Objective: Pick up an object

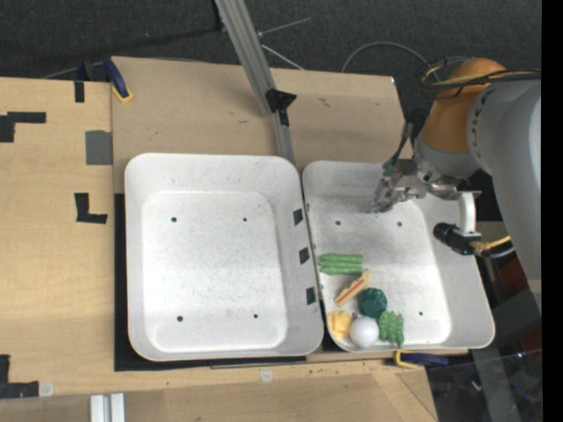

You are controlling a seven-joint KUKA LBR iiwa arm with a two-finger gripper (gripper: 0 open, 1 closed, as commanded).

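Note:
Several small toy foods lie in the near left corner of the right bin [457, 323]: a green bean pod [340, 263], an orange carrot stick [353, 287], a dark green round piece [372, 302], a white ball [363, 331], a yellow piece [339, 324] and a light green leafy piece [391, 328]. My gripper [386, 200] hangs over the far middle of the right bin, well away from the toys, pointing down and left. Nothing shows between its fingers.
The left bin [211, 253] sits beside the right one, its rim touching it. A grey metal pole [251, 51] slants in from the top down to the bins' far junction. The wooden bench extends left, with black tape marks.

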